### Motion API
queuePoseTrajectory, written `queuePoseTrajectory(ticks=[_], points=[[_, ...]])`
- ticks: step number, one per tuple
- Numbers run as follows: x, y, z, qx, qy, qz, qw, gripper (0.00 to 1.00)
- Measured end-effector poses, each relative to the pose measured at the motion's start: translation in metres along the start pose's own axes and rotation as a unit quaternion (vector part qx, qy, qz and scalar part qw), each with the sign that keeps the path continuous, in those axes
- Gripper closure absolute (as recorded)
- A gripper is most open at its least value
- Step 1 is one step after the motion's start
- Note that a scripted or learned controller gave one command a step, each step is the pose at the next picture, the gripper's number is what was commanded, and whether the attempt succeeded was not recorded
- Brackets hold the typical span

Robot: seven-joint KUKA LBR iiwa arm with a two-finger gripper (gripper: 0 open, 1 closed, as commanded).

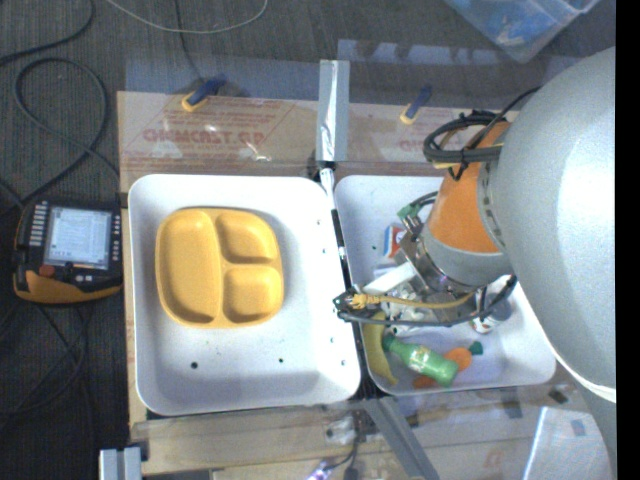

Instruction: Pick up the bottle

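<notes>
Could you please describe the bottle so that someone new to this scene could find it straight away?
Look in the right-hand white bin, at its near edge below the grey arm. The bottle lies there on its side: it is bright green, beside a small orange piece and a yellow item.

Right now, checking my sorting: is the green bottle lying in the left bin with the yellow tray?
No, the green bottle lies in the right bin.

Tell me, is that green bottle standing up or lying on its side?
Lying down. The green bottle rests lengthwise on the right bin's floor near the front wall, its long side showing.
</notes>
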State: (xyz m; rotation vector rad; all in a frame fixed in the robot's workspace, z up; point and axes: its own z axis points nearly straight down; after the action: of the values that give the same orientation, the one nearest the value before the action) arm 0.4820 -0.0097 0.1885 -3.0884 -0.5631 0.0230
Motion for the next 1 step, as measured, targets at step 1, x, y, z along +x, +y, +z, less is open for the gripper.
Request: queuePoseTrajectory(ticks=[1], points=[[0.0569,-0.0514,0.0066,-0.002,0.003,0.078,0.9970,1.00]])
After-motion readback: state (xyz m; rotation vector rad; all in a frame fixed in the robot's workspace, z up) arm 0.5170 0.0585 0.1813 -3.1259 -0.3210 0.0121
